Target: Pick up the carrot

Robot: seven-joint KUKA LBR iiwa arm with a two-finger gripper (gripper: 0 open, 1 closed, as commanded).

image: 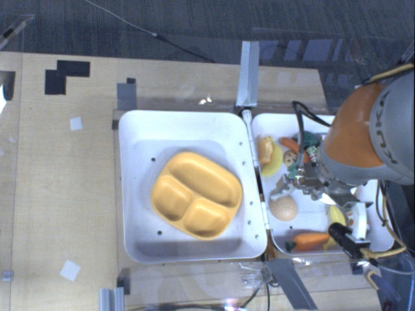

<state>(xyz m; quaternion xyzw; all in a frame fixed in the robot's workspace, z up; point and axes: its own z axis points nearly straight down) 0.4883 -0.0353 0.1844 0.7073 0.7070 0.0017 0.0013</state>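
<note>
Right bin point(275, 238) holds carrot point(311, 241) beside egg point(283, 208), under arm point(353, 138).

A robot test bench in a lab

A pale wooden bench point(58, 193) carries two shallow white bins side by side: the left bin point(130, 173) at about 8 o'clock holds a yellow divided tray point(194, 193), the right bin point(275, 235) at about 4 o'clock holds toy food. Metal brackets point(246, 73) fix the bins in place, black marker patches point(65, 75) sit at 10 o'clock, cables point(130, 26) run across the dark floor at 12 o'clock, and a grey and orange industrial arm point(363, 135) reaches in at 3 o'clock.
</note>
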